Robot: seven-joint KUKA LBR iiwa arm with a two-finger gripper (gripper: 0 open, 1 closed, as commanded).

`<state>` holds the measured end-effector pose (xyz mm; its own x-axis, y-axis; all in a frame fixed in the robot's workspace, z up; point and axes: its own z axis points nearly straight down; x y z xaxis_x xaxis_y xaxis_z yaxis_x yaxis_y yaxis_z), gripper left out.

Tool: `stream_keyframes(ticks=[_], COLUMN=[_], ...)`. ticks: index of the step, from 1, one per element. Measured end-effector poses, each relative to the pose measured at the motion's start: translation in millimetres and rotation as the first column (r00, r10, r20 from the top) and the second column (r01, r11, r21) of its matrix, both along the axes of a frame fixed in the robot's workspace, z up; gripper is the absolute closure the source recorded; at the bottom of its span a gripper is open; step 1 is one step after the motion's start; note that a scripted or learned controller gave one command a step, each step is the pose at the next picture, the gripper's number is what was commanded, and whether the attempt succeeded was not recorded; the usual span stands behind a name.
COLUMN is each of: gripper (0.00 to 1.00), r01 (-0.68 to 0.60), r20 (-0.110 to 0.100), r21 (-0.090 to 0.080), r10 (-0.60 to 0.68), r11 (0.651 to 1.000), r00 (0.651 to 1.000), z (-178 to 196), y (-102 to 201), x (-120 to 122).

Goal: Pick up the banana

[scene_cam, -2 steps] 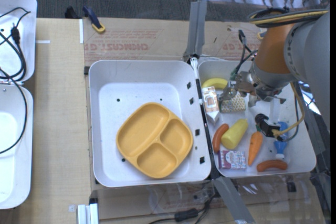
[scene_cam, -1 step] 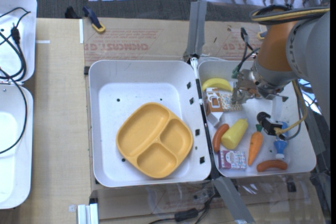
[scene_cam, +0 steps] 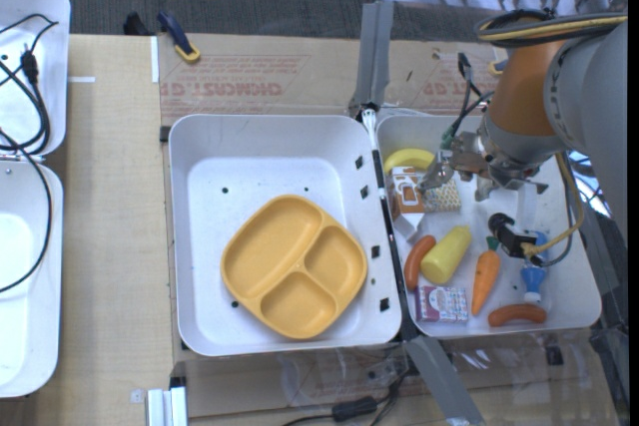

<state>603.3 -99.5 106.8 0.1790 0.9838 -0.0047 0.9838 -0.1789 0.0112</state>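
Claw point(scene_cam: 446, 177) hangs low in the right bin point(scene_cam: 574, 304), just beside the banana point(scene_cam: 409, 159); I cannot tell its state from here. Banana lies at the bin's back-left corner, near the divider, so I judge the approach cramped.

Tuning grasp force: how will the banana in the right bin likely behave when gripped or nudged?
The banana looks smooth and glossy, probably a stiff, light plastic toy, so it may slip. Its curved, rounded body could rock or pivot when pushed. It lies near the bin wall beside a small carton, which may block sliding.
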Motion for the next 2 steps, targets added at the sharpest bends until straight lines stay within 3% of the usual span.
stream_keyframes(ticks=[1, 2], gripper=[0.0, 1.0], r01=[-0.133, -0.132], r20=[0.001, 0.002], r21=[0.002, 0.001], r10=[0.133, 0.132], r11=[0.991, 0.991], r00=[0.991, 0.991], z=[-8.2, 1.2], y=[-16.1, -16.8], x=[16.7, 17.3])
